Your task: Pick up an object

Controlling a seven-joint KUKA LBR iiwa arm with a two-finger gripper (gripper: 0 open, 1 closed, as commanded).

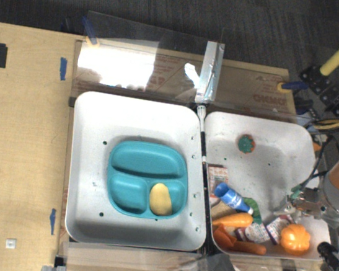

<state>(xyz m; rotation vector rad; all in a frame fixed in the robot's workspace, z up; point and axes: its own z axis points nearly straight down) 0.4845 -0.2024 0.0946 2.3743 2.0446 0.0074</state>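
Objects for picking lie in the right bin (295, 134), clustered along its front edge: an orange ball-like fruit (295, 238) near the front right corner, a carrot-shaped piece (232, 220) beside a red piece (225, 237), a crumpled wrapper (263, 231) between them, and a blue-and-white tube (231, 197) just behind. A small teal-and-red round item (246, 143) sits apart toward the rear edge.

The left bin (86, 151) carries a teal divided tray (132, 176) with a yellow potato-like item (160, 199) in its front right compartment.

The arm enters at the tabletop's right edge. The hand (301, 203) hangs at the right bin's right wall, just above the orange fruit; nothing is visibly between its parts, and whether it is spread or pressed together cannot be told, as dark cabling and metal blur together there.

Hazards, as judged from this layout:
- The front cluster is tightly packed; a descent there may pinch two items at once or wedge against the wrapper.
- The round fruit may roll out of a closing grip.
- Proximity to the bin's right wall may obstruct one side of the hand and cause a missed grasp.
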